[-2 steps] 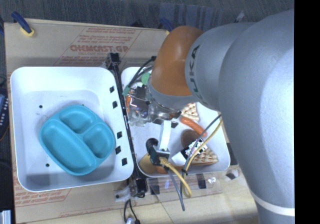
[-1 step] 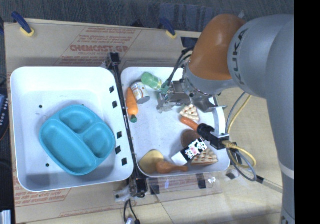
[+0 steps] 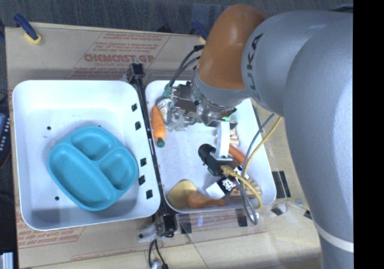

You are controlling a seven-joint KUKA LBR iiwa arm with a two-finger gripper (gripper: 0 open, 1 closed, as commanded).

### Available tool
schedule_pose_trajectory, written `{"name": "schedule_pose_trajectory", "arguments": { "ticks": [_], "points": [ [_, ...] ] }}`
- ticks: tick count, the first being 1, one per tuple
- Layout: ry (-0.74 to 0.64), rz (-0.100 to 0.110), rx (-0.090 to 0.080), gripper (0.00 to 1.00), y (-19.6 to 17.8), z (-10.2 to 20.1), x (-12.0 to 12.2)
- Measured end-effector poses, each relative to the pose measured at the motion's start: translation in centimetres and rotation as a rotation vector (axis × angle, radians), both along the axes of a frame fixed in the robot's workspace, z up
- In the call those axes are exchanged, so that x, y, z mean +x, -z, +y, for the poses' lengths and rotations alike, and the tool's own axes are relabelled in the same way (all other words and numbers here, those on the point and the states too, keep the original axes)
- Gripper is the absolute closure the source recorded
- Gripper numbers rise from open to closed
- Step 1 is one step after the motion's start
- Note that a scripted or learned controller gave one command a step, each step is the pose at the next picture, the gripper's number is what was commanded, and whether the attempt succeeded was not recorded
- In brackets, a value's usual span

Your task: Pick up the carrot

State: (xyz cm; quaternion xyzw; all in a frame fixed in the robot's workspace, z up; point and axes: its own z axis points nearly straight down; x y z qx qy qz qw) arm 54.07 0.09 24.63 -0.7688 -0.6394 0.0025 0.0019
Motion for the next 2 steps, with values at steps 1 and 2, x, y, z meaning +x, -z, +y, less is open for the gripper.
{"name": "schedule_pose_trajectory", "arguments": {
  "ticks": [1, 2],
  "points": [
    [0.351, 0.008, -0.001, 1.0, 5.3, 4.3, -4.1],
    [0.297, -0.002, -0.003, 1.0, -0.6, -7.4, -5.3]
  ]
}}
